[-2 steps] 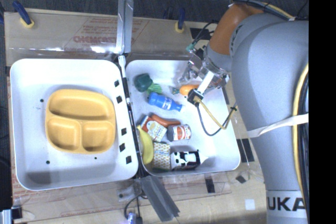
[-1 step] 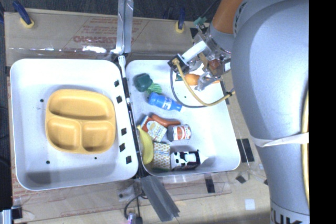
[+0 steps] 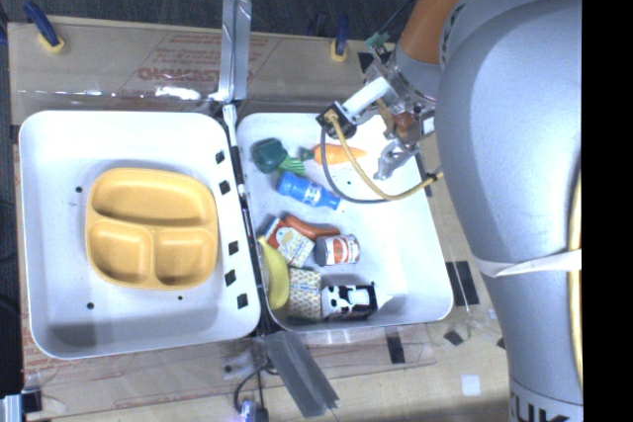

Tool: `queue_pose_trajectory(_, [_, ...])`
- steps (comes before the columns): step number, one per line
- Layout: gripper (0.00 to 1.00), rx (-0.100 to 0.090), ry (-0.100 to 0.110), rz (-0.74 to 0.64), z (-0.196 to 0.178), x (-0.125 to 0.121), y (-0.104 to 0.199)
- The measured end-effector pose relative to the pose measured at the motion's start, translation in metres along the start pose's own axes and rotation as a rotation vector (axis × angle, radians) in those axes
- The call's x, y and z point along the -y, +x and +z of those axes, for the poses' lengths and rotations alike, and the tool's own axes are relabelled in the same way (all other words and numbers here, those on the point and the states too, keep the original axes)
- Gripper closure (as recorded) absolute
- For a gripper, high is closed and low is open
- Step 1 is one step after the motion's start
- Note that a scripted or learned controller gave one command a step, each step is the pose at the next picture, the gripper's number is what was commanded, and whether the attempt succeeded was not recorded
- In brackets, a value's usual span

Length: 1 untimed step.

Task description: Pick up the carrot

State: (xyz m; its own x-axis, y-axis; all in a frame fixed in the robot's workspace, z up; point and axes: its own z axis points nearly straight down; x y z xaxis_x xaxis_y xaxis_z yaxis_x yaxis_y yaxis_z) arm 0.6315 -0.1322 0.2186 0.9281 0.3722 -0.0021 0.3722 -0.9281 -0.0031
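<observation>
The carrot, orange with a green leafy end pointing left, lies flat near the far edge of the right bin. My gripper hangs over the same bin just right of the carrot's tip, close to it. The wrist and a looping yellow cable partly cover that spot. I see nothing held in the gripper.
Left of the carrot sit a dark green item and a blue bottle. Nearer the front lie a sausage, a can, a banana and a cow-patterned carton. The left bin holds a yellow divided plate.
</observation>
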Motion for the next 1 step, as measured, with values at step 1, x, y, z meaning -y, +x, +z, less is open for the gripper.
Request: queue_pose_trajectory(1, [0.00,0.001,0.002,0.172,0.1275,-0.0023,0.0189])
